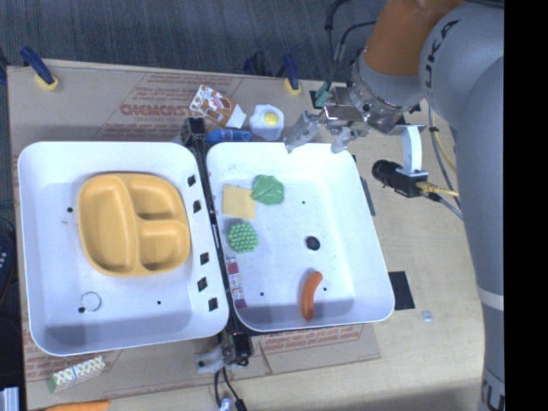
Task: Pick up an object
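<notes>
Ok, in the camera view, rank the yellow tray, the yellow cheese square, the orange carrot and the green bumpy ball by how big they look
1. Yellow tray, by far the largest.
2. Yellow cheese square.
3. Green bumpy ball and orange carrot: too alike to rank, the ball rounder and the carrot longer and thinner.

The arm [467, 135] is a thick, smooth, light-grey tube with rounded joints. A broad orange band [409, 26] wraps it just above the wrist, and grey raised letters, cut off by the band, mark the shell beside it. Below the band sits a darker grey metal wrist ring [381, 88]. The gripper [318, 132] is bare silver metal, blocky and angular, with small brackets and a green part at its back. Black cables [349, 11] loop from the upper arm to the wrist. A small black cylinder [396, 178] with a white bracket and a yellow-tipped wire hangs off the arm's side.
</notes>
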`<state>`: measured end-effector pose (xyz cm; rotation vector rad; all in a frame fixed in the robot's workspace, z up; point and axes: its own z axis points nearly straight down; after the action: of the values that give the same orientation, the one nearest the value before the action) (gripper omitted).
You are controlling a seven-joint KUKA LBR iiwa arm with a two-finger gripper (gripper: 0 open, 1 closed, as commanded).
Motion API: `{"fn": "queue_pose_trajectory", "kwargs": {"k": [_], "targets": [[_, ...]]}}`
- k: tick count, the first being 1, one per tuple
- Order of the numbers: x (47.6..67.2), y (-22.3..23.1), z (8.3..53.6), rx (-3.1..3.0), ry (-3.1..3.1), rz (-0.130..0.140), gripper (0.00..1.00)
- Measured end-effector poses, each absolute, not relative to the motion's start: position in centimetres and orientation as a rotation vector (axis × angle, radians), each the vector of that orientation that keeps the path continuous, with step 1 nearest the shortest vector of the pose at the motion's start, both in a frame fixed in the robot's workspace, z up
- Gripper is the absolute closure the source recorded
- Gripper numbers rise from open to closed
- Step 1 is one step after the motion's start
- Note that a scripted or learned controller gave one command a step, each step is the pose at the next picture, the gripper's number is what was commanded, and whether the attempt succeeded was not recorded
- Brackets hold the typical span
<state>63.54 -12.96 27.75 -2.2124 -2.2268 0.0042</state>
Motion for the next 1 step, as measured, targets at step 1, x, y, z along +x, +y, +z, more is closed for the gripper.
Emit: {"fn": "queue_pose_trajectory", "kwargs": {"k": [1], "targets": [[62.0, -15.23, 10.87, -2.032, -2.389, 0.006, 0.0]]}}
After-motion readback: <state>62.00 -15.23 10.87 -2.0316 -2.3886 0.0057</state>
